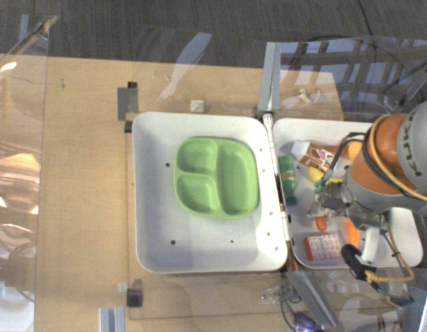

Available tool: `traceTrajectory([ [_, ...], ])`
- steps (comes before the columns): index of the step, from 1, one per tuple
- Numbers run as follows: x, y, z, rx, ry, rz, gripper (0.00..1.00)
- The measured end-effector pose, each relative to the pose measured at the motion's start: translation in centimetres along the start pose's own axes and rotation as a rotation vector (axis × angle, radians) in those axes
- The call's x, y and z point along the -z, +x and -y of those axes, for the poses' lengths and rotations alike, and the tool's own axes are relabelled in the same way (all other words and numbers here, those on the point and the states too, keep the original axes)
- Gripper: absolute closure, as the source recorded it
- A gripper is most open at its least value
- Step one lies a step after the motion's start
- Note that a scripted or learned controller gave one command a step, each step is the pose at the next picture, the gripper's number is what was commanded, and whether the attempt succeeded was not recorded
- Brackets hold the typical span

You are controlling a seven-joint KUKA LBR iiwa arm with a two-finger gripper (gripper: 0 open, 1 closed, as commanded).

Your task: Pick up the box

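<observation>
Camera view: the box (323, 246) lies flat near the right bin's (291, 131) front edge, just below the gripper (329, 203), whose finger state cannot be told.

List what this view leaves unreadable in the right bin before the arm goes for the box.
- Gripper fingers: hidden under the arm's wrist, camera view.
- Right bin: its far right part is covered by the arm.
- Box: print too small to read.
- Items beside the green bottle: partly overlapped, shapes unclear.
</observation>
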State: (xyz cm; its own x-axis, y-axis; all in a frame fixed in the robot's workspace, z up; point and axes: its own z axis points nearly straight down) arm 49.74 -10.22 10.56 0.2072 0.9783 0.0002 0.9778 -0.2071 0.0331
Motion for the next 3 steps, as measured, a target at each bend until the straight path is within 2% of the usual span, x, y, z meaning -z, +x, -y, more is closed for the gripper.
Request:
traceTrajectory([
  [1, 9.1, 5.5, 1.1, -0.085, 0.028, 0.000, 1.00],
  [2, 9.1, 5.5, 1.1, -0.085, 0.028, 0.000, 0.00],
  [3, 11.4, 0.4, 0.6, -0.099, 0.028, 0.002, 0.00],
])
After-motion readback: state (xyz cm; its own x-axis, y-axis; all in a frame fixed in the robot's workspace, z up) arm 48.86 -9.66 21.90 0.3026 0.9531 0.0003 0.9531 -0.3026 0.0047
